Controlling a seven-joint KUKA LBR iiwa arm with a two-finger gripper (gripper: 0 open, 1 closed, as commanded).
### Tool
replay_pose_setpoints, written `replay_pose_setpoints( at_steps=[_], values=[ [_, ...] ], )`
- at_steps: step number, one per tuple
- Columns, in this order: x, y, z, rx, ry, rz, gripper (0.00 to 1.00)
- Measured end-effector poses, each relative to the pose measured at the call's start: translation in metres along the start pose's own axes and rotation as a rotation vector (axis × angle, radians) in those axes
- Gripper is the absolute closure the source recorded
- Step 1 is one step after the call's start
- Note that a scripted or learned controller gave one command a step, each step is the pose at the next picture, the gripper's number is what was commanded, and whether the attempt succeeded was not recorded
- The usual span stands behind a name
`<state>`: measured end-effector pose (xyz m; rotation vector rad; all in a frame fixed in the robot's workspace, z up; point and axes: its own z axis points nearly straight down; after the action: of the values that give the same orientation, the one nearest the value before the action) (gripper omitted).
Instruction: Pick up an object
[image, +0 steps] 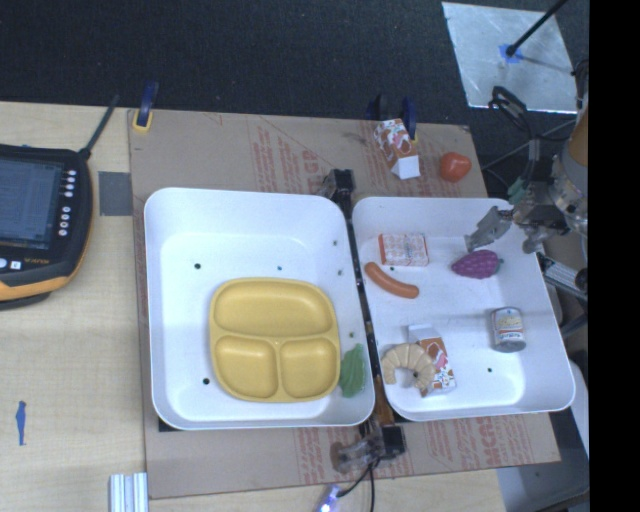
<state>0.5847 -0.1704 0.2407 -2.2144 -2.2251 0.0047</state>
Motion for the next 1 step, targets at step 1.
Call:
replay_pose_setpoints(
  at_steps=[1],
  values=[
    [-0.0247, 0.0501, 0.0462, 0.000, -0.002, -0.002, 0.00]
  ],
)
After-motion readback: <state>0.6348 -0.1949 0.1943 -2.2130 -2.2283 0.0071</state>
